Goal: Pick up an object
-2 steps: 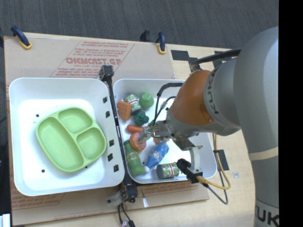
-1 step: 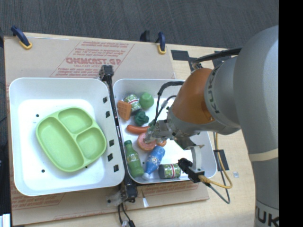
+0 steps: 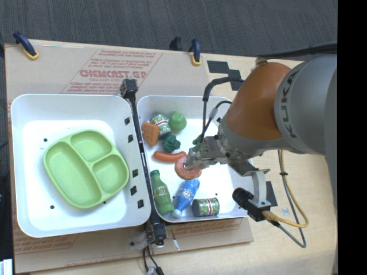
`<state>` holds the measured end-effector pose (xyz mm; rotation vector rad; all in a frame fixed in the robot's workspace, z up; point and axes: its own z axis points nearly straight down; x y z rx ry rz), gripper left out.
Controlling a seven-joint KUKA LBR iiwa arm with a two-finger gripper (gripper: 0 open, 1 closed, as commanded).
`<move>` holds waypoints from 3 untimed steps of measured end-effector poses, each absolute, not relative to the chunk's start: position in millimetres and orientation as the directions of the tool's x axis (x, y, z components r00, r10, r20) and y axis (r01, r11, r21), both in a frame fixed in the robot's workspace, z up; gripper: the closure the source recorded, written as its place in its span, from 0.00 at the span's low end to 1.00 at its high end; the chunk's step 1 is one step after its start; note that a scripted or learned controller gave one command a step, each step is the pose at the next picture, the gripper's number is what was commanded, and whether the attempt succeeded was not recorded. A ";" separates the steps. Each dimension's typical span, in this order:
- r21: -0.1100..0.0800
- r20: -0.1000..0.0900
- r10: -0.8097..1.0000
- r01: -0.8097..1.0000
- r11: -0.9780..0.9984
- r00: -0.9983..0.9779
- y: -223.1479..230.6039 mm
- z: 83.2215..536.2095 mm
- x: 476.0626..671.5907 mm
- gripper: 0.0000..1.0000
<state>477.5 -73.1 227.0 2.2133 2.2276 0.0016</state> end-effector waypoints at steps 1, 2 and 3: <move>0.003 -0.001 1.000 1.000 0.011 -0.011 -73.0 236.9 478.7 1.00; 0.006 -0.002 1.000 1.000 0.016 -0.016 -72.8 247.2 479.9 1.00; 0.009 -0.003 1.000 1.000 0.022 -0.022 -72.5 257.5 481.1 1.00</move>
